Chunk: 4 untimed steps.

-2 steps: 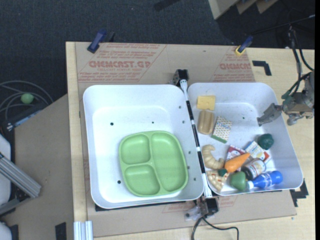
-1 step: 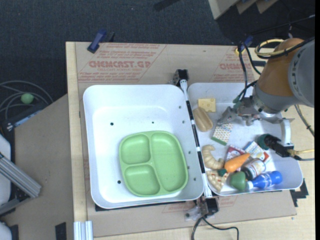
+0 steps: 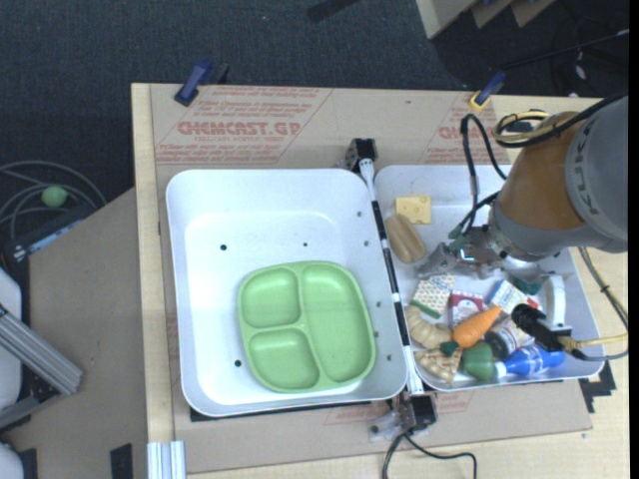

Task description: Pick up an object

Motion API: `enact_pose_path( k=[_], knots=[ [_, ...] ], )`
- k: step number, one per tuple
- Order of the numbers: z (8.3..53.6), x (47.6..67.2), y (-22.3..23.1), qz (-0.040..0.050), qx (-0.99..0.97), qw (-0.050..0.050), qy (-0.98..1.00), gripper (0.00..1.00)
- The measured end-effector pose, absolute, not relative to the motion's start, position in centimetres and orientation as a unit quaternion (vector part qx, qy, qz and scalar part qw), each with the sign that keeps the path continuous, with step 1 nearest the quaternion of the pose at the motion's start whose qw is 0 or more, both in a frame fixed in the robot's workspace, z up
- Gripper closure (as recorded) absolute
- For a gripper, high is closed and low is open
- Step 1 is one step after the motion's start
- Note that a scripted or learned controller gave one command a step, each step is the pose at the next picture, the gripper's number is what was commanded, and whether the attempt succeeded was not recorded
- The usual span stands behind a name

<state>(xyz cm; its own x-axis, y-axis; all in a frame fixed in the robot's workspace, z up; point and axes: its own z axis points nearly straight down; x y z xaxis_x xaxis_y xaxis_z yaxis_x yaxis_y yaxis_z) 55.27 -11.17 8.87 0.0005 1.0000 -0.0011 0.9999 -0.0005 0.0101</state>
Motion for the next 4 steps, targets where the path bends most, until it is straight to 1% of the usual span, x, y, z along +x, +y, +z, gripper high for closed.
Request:
enact_pose_path(
  k=[1,2,3,4],
  knots=[
    [8.9,53.7,-10.1,0.0033,0.708,0.005,0.707,0.00],
    [8.8,48.3,-10.6,0.0032,0.707,0.004,0.707,0.00],
    [8.8,59.0,-20.6,0.0060,0.705,-0.003,0.709,0.00],
    [8.5,66.7,-16.5,0.0009,0.706,0.000,0.708,0.00]
  ],
)
